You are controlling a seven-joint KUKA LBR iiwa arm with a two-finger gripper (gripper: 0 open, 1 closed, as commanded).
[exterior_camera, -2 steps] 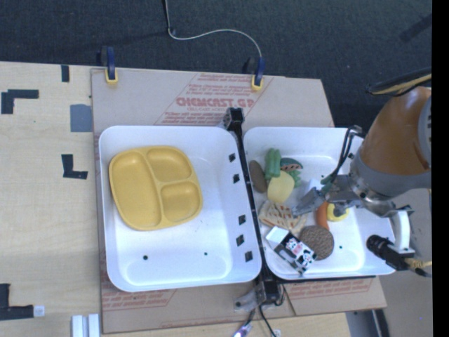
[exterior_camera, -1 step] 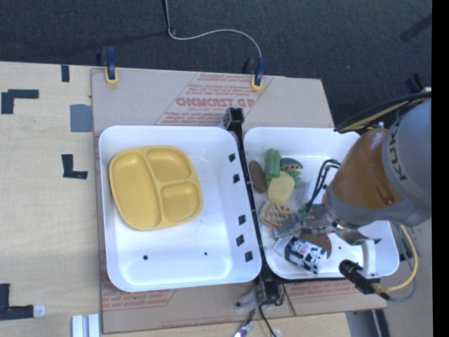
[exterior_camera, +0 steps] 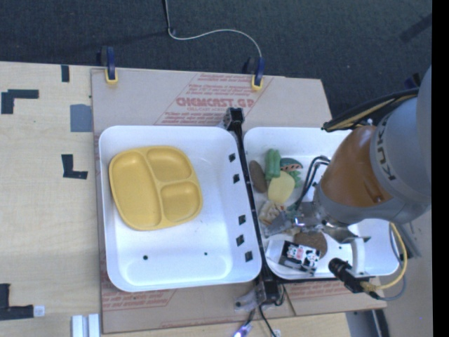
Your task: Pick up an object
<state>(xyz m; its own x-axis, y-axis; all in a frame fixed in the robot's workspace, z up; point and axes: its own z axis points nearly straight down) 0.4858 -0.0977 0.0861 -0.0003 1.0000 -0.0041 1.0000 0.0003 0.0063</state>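
The right bin holds a pile of small items: a green toy, a yellow piece, a brown oval and a black-and-white packet. My gripper is low inside this bin, just below the yellow piece and above the packet. The grey arm with its orange band hides the bin's right half. No item can be seen in the gripper's hold.
The left bin holds a yellow divided plate in its upper left. A black divider separates the two bins. Cardboard lies under both, clamped at the far edge. A cable runs across the dark floor behind.
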